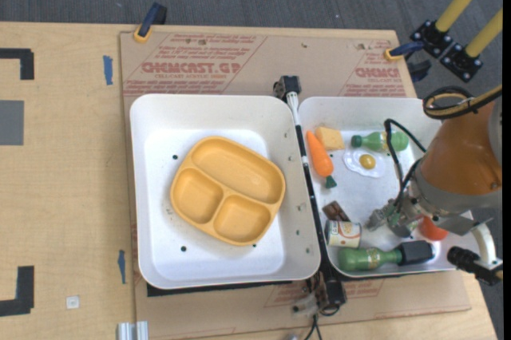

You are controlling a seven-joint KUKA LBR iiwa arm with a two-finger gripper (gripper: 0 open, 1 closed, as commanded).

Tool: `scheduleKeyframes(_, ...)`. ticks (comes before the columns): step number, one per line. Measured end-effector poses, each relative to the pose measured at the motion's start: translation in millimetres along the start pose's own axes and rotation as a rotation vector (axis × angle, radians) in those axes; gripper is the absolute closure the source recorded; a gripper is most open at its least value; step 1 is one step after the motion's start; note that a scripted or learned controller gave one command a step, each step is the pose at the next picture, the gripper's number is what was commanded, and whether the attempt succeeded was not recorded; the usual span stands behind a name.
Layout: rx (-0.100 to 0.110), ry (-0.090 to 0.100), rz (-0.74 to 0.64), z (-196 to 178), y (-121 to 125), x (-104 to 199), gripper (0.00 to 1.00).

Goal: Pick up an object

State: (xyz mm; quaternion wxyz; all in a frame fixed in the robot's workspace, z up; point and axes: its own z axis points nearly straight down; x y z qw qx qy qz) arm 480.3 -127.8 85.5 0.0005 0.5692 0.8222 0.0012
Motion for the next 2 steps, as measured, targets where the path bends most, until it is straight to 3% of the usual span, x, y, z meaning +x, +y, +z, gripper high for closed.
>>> scheduleKeyframes(1, -0.001, -0.002, -0.190, -0.3, -2.1, -48.8, 1.00)
scheduleKeyframes(2, -0.001, -0.002, -0.291, -103.4, 45.3, 10.0, 1.00)
